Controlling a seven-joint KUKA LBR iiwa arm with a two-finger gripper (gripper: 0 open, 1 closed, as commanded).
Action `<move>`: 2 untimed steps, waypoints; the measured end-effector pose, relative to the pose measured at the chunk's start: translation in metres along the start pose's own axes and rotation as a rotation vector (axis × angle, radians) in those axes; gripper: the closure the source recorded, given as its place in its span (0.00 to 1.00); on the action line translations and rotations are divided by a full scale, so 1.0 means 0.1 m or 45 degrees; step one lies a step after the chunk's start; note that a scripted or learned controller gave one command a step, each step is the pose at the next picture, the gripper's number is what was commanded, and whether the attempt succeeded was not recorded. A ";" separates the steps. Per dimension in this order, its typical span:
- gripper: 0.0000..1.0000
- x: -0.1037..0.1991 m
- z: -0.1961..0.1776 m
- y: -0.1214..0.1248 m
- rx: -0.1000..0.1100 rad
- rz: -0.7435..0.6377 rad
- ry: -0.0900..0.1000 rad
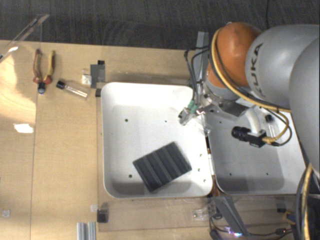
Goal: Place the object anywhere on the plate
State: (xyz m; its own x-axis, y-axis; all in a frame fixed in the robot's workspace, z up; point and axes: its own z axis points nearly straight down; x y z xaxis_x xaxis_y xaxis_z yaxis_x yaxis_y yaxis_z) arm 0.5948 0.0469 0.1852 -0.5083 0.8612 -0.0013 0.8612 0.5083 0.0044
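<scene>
Bench: pale wooden bench (60, 159) under dark carpet, with two shallow white bins side by side, the left bin (120, 104) and the right bin (260, 169).
Plate: a dark ribbed plate (162, 166) lies flat and slanted in the left bin, toward its near edge.
Arm: the grey arm (280, 64) with its orange band reaches in from the right, and the gripper (189, 114) hangs over the left bin's far right corner.
Object: something small and greenish (191, 109) sits right at the gripper tip; too small to name, and I can't say it's held.
Jaws: open or closed, I cannot tell from up here.
Doing it well: I'd want the gripper carried over the middle of the plate, well apart from it now, lowered close, then released gently.
Writing: "KUKA" reads along the arm's grey shell.
Clutter: red-handled pliers (43, 69) lie on the bench at far left.
</scene>
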 end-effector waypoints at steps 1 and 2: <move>1.00 0.63 -0.14 0.95 -0.001 0.078 0.001; 1.00 1.09 0.19 1.49 0.003 0.114 0.001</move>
State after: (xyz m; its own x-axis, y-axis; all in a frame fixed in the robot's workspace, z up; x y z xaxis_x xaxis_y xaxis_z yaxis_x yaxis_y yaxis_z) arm 0.6681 0.2169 0.1671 -0.4292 0.9032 -0.0004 0.9032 0.4292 0.0023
